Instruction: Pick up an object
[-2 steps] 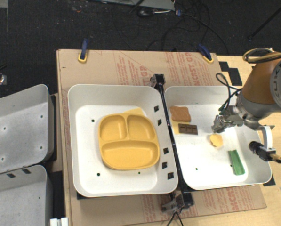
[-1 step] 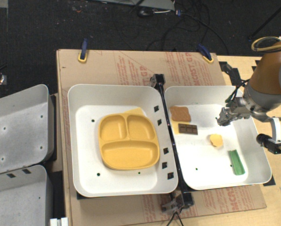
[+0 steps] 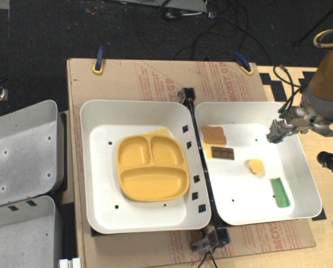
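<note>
The gripper (image 3: pixel 276 134) hovers at the right bin's (image 3: pixel 241 216) far right side; whether it is released or clenched cannot be told. Descend squarely over one item — the yellow piece (image 3: pixel 256 166) lies nearest. That bin also holds a tan slice (image 3: pixel 213 134), a brown bar (image 3: pixel 222 153) and a green stick (image 3: pixel 280 192). The left bin (image 3: pixel 93 149) holds a yellow divided tray (image 3: pixel 153 168).

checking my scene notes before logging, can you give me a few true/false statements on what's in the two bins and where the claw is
1. The yellow divided tray lies in the left bin. True.
2. The green block sits in the left bin. False: it is in the right bin, near its front right corner.
3. The claw is over the right bin's upper right part. True.
4. The brown chocolate bar lies on the tray. False: it lies on the right bin's floor, below the tan toast piece.
</note>
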`<state>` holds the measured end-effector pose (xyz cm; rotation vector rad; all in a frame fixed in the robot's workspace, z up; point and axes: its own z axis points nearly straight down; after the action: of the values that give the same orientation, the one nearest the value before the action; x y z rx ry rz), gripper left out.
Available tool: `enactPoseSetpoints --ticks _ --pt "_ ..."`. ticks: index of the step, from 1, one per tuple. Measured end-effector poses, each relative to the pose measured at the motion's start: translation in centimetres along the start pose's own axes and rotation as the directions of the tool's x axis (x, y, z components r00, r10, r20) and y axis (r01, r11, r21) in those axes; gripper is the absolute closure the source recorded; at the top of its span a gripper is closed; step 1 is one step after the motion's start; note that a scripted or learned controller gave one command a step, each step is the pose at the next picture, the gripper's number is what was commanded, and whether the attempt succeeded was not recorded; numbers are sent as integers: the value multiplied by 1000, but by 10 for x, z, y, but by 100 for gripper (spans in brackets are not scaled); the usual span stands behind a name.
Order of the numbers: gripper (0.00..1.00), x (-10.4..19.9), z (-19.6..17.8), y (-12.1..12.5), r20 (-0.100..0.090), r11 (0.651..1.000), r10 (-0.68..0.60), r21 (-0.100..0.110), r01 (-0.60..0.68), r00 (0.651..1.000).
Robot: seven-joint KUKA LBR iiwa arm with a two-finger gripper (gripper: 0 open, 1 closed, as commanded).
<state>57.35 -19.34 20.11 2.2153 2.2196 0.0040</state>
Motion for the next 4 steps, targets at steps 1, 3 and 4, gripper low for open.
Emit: enactPoseSetpoints --ticks 1,3,4 --pt "100 -5 -62 -3 1 1000 0 -1 0 1000" --pt "100 111 -67 8 -4 1000 -7 6 7 1000" --pt "100 155 -60 0 -3 1000 -5 8 5 1000"
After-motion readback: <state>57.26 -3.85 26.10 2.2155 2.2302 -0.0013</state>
